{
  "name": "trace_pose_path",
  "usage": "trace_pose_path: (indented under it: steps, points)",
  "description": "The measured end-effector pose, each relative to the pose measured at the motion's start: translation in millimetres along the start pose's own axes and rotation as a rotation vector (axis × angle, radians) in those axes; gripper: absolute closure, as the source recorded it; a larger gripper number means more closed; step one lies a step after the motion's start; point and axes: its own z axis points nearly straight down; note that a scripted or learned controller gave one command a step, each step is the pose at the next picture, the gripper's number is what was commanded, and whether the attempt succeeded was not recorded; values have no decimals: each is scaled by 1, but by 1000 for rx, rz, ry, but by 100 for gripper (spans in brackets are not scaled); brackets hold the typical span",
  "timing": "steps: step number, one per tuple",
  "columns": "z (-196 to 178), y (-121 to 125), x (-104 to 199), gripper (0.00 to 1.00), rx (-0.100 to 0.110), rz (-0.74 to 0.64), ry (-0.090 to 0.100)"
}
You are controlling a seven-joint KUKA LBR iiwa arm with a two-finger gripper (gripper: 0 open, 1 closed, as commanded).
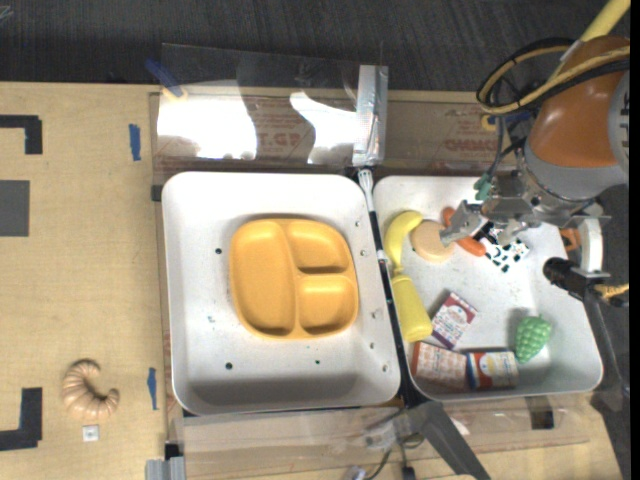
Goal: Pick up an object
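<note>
yellow banana touches peach disc beside tool.

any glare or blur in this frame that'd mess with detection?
Camera view: strong glare on the clear plastic sheet behind the left bin, washing out the print beneath; soft shadow along that bin's near wall; yellow tray evenly lit; the tool and small items under it look slightly soft, so their edges are hard to separate.

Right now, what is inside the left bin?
The left bin holds one yellow tray with three compartments, lying flat near its middle. Whatever sits beneath the tray is covered.
</note>
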Motion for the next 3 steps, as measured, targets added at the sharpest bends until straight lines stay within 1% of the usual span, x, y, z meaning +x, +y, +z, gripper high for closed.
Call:
trace_pose_path:
  steps: [1,2,3]
  points:
    - [87,41,-67,0,-35,-150,-13]
    - [74,43,-70,100,-44,-149,-20]
    - [76,42,-69,0,-41,-149,-19]
